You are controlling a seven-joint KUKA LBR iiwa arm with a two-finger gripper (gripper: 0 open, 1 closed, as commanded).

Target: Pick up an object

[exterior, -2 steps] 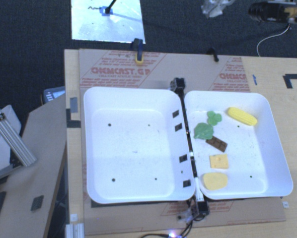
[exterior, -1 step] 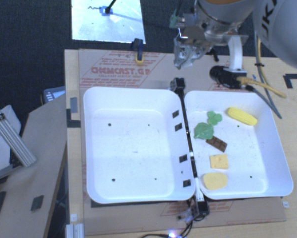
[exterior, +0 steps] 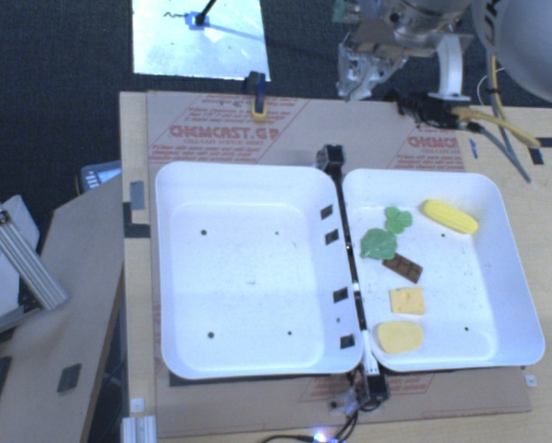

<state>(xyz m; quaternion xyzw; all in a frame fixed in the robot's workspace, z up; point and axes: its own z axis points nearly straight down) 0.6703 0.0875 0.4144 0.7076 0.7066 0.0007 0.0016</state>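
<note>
The right bin [exterior: 507, 275] holds several small items: a yellow corn cob [exterior: 450, 217] at the back, a green broccoli piece [exterior: 384, 236], a brown chocolate bar [exterior: 402, 267], a yellow cheese square [exterior: 407, 301] and a pale yellow oval [exterior: 400, 337] at the front. My gripper [exterior: 361, 74] hangs high above the bench's far edge, behind both bins, well away from the items. Nothing shows between its fingers.
The left bin [exterior: 248, 266] sits beside the right one, joined by black clips [exterior: 336, 238] along the middle. A silver plate [exterior: 200, 24] lies on the dark floor at the back. Cables [exterior: 479, 118] trail at the back right.
</note>
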